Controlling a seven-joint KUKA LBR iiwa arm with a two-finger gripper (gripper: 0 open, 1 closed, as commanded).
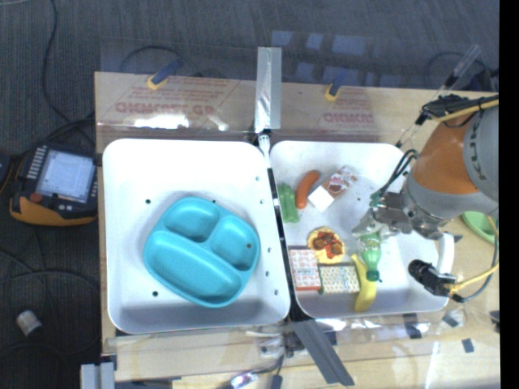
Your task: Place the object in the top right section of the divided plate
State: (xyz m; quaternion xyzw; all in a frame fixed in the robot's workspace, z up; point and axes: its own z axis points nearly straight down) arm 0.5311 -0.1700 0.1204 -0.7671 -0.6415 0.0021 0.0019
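Note:
The blue divided plate lies tilted in the left bin, with nothing in its sections. My gripper hangs low over the middle of the right bin, below the orange band of the arm. Just under it lies a green bottle-shaped toy, next to a yellow banana. Whether the gripper touches the green toy I cannot tell.
The right bin also holds an orange sausage, a green piece, a white cube, a pink wrapped item, a pizza slice and two small boxes. A handheld pendant lies left of the bench.

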